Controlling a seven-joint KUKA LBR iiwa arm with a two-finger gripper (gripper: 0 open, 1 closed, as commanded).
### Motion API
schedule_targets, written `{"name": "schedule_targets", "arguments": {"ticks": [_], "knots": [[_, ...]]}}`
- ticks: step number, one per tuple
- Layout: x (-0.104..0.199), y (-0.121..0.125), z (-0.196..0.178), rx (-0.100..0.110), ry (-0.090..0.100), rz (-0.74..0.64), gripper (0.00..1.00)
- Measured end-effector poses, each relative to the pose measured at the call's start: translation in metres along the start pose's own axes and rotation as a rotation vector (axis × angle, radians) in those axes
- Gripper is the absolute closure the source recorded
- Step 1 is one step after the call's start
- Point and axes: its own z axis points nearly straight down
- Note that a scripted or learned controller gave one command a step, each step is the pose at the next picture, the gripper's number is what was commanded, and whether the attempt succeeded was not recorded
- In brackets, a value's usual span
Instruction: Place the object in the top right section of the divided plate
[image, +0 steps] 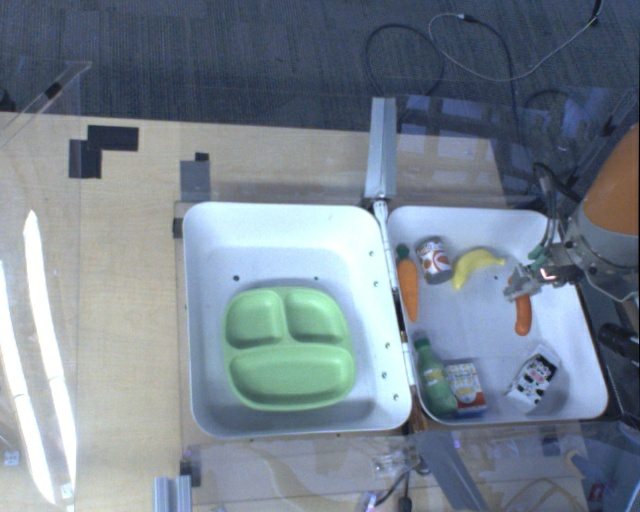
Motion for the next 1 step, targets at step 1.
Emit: {"name": "schedule_targets", "arguments": {"ticks": [1], "knots": [[0.0705,0.0327,-0.0611,-0.001,0.0,0.066,1.0]]}}
